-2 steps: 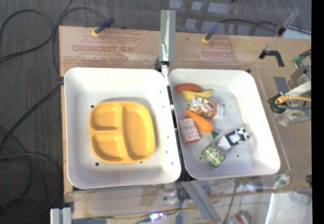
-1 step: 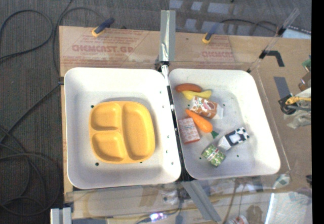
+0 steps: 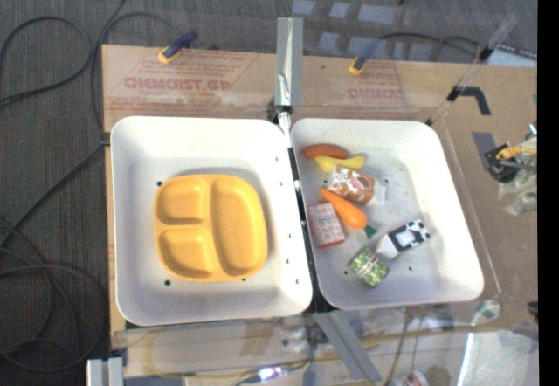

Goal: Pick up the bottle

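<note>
The bottle [image 3: 403, 237] lies on its side in the right bin [image 3: 454, 192], beside a green pack [image 3: 368, 267]

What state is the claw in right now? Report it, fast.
Claw: cannot be told from this view.
Every item in the right bin lies loose on its floor, with nothing gripping it.

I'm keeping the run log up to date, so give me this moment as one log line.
task: pick up bottle | bottle: lying in right bin | left bin: yellow divided tray | status: not yet picked
</note>
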Motion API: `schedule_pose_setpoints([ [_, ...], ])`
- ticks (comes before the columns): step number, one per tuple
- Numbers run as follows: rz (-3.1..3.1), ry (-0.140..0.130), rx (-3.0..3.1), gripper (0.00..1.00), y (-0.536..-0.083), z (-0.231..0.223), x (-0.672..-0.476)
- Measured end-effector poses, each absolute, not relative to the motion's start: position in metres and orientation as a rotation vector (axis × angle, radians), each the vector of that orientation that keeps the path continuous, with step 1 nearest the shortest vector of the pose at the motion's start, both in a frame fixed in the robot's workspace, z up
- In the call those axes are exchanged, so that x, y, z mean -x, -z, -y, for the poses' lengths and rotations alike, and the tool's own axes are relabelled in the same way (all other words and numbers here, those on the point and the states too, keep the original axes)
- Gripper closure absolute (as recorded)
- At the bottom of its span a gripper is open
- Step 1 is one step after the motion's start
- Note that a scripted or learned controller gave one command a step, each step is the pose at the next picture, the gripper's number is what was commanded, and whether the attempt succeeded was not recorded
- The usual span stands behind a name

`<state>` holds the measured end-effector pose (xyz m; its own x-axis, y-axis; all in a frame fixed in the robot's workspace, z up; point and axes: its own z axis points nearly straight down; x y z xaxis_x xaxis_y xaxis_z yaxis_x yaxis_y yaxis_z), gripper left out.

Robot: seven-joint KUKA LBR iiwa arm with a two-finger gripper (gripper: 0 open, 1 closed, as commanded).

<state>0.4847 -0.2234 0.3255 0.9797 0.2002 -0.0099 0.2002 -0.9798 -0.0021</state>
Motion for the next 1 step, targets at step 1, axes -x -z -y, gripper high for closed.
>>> schedule_pose_setpoints([
  [1,0.316,-0.016,3.125,1.0,-0.3286,0.2235,-0.4846],
])
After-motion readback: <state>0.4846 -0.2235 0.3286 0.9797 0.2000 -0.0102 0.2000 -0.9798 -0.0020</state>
